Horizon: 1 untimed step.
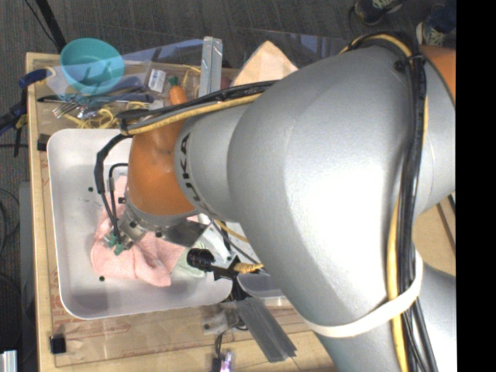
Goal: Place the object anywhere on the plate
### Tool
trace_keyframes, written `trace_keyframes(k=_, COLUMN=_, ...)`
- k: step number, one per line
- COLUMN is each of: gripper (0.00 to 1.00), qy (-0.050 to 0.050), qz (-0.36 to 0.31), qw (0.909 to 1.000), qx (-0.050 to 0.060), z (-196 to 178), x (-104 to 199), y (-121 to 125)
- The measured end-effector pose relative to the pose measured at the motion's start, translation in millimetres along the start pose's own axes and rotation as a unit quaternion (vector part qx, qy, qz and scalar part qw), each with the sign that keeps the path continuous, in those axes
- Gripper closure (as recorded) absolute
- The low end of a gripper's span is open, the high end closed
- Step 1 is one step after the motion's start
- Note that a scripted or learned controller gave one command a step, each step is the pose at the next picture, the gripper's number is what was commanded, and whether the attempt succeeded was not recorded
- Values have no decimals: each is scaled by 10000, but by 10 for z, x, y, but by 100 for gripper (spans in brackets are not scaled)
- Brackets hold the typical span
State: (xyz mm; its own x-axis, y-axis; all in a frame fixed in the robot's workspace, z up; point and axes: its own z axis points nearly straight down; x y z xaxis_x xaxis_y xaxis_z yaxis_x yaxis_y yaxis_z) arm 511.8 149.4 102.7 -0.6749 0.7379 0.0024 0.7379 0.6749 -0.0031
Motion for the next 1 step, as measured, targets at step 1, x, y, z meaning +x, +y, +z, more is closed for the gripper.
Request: trace_keyframes(k=1, gripper=100, qy=-15, qz=-480, qw=9988, qx=-22, z=-1696, x=-171, y=-553)
